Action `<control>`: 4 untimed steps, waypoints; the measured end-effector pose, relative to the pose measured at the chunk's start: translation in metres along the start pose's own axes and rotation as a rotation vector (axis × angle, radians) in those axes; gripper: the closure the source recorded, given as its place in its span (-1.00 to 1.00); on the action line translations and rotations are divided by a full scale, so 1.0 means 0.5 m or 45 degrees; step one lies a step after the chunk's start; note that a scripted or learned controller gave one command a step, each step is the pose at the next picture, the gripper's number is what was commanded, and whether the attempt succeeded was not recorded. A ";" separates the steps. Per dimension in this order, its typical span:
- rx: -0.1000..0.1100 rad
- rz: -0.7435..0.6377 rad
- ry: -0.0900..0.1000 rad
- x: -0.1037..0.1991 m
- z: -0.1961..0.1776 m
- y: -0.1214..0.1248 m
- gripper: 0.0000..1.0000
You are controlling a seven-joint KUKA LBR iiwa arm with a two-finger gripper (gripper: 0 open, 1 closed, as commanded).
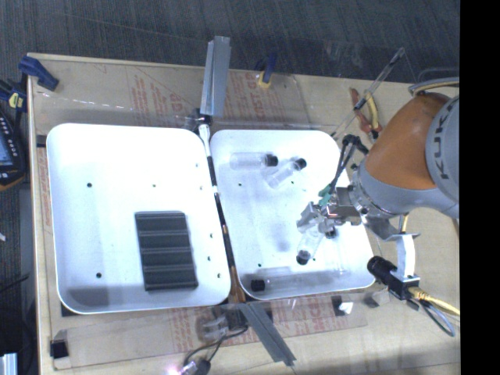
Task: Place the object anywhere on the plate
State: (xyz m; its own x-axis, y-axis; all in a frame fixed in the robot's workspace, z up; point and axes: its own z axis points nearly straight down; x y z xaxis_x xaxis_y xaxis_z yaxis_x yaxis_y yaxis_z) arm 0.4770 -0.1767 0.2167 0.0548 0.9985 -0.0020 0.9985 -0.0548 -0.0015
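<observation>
1. clear plastic tubes with black caps: several lie in the right shallow white bin (234,155). one tube (251,161) lies near the bin's far edge, a second (286,169) just beside it, a third (308,248) under the gripper, and a fourth (293,281) along the near wall.
2. dark ribbed rectangular plate (165,250): lies flat in the left shallow white bin (78,155), toward its near side, well apart from all tubes.
3. gripper (324,221): low over the right bin's right half, above the third tube; i cannot tell how far open it is, or whether it has hold of anything.
4. grey arm with orange band (402,158): reaches in from the right edge over the table (312,92).
5. grey metal bar (214,76): stands at the far junction of the two bins.
6. blue clamp (37,70): at the table's far left corner.
</observation>
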 end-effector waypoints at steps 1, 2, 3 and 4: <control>0.002 0.132 0.003 0.199 -0.019 -0.001 1.00; 0.005 0.212 0.002 0.375 0.011 0.020 1.00; 0.008 0.601 0.003 0.439 0.051 -0.026 1.00; 0.006 0.737 0.001 0.581 -0.011 -0.035 1.00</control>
State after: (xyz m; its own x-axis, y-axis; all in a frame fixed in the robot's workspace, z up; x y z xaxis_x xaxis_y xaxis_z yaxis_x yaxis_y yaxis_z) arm 0.4752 0.1142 0.2218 0.5920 0.8059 -0.0031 0.8059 -0.5921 -0.0052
